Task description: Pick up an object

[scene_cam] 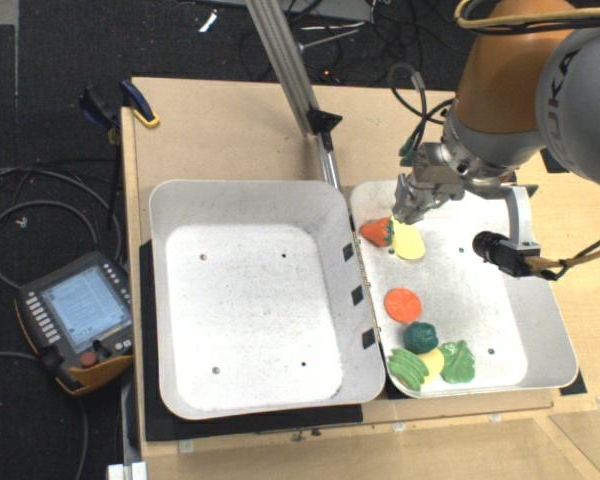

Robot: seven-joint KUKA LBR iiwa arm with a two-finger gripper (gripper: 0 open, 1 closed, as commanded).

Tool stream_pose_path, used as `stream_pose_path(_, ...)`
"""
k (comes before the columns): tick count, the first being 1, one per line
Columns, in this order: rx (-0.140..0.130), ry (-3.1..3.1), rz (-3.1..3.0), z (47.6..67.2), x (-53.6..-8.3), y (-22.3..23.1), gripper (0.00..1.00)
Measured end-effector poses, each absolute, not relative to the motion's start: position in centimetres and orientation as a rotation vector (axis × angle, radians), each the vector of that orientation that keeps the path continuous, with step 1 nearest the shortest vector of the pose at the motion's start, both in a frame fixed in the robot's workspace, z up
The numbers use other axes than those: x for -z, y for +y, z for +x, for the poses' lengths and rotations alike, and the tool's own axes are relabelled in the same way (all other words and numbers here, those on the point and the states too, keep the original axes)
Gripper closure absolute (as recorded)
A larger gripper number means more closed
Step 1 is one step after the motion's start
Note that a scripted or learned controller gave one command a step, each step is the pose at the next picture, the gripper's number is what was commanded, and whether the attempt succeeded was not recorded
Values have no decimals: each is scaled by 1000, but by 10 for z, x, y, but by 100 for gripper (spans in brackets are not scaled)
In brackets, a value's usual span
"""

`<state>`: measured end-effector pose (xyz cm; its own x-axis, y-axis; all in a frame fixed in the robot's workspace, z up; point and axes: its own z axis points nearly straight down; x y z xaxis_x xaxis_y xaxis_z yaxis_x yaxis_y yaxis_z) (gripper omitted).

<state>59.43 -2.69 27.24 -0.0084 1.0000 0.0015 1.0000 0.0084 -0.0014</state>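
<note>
Fingers hidden from you: whether the gripper (412, 211) is open or closed cannot be told. It hangs in the right bin (540, 308), over the pale yellow piece (409, 243) beside an orange one (377, 231).

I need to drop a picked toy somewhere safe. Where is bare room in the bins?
The left bin is bare across its floor. In the right bin, free floor lies right of the orange disc. Crowded: the near-left corner pile, and under the gripper by the yellow piece.
</note>
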Motion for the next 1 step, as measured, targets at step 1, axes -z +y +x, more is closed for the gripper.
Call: stream_pose_path(1,-1,-2228,-2211,578,-270,23,100)
